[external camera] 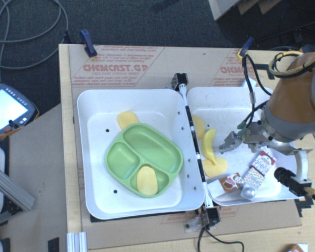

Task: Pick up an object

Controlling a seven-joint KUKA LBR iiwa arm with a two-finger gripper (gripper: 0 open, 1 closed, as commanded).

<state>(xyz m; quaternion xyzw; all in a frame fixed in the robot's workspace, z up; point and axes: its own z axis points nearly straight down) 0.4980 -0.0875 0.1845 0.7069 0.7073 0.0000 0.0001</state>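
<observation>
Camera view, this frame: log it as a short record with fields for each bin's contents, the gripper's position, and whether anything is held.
left bin: green divided tray with a pale yellow piece in one compartment; another yellow piece beside the tray
right bin: banana, yellow piece, small carton, brown packet
gripper: low over the right bin, just right of the banana
held: nothing seen between the jaws

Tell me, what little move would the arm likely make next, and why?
Probably a short reach further left and down. The end effector hangs in the right bin, with the yellow banana-shaped toy just to its left and nothing visibly between its fingers. The small carton lies behind it, nearer the arm, so the yellow toy looks like the nearest thing ahead.
</observation>
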